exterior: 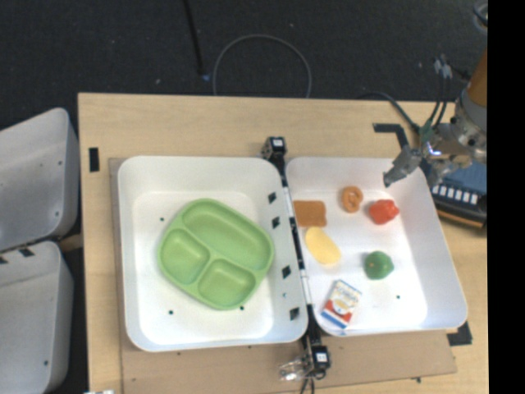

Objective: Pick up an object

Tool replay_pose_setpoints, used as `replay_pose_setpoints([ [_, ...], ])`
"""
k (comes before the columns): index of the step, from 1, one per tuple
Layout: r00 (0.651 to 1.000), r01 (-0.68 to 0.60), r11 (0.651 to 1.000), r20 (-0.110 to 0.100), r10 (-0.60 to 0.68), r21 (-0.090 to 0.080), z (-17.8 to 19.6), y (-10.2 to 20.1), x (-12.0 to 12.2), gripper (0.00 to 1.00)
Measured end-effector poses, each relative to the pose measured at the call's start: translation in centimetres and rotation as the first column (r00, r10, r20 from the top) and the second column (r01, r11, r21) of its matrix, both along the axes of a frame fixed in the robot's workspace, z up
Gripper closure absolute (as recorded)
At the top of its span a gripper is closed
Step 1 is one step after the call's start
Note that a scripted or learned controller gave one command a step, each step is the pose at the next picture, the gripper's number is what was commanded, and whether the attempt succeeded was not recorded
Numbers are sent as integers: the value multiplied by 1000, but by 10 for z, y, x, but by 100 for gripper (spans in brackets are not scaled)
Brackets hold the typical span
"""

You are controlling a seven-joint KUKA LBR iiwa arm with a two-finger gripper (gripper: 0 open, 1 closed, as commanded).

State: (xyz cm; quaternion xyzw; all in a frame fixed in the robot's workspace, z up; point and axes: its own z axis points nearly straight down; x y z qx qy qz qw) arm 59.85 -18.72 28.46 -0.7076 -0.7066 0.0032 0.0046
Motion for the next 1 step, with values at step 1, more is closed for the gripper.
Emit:
replay_pose_setpoints([
  [1, 1000, -2, 1000, 12, 2, -2, 7, 1, 2, 0],
])
